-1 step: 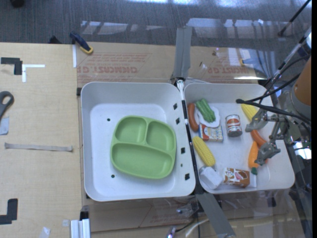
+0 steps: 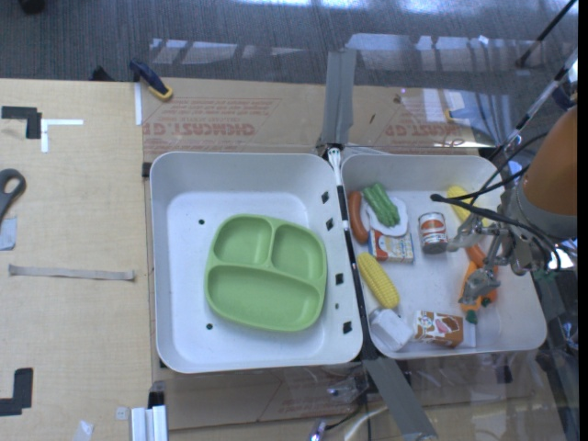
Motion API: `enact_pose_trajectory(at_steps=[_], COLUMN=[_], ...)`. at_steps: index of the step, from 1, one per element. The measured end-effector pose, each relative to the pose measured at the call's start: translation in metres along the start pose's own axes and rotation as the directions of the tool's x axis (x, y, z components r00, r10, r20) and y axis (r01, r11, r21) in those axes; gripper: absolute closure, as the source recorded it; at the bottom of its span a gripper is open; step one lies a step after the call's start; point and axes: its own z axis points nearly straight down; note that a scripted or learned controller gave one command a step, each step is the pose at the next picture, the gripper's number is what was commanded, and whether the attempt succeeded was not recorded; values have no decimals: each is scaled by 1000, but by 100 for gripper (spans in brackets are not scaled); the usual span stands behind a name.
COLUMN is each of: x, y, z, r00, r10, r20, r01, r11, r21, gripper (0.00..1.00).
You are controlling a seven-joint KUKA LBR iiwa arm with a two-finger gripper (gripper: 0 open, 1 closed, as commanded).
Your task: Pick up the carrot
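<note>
The carrot (image 2: 488, 293) is orange with a green tip and lies near the right wall of the right bin (image 2: 514, 333). My gripper (image 2: 478, 285) is directly over it and covers its middle, so orange shows above and below the gripper. Whether the carrot is held is not visible. The arm comes in from the right edge, its orange band at the upper right.
Also in the right bin are a corn cob (image 2: 378, 281), a sausage (image 2: 356, 217), a green vegetable (image 2: 381, 205), a small can (image 2: 432, 232), a yellow item (image 2: 459, 195) and a brown carton (image 2: 439, 329). A green divided plate (image 2: 266, 274) lies in the left bin (image 2: 175, 274).
</note>
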Motion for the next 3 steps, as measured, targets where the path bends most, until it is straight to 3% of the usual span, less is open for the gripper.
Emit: enact_pose_trajectory(at_steps=[1, 2, 3], x=[9, 7, 37], y=[-25, -24, -11], z=[58, 48, 57], r00=[1000, 1000, 964], r10=[14, 8, -264], r20=[3, 8, 9], r01=[-14, -8, 264], r11=[1000, 1000, 964], r21=[1, 3, 4], gripper=[0, 100, 100])
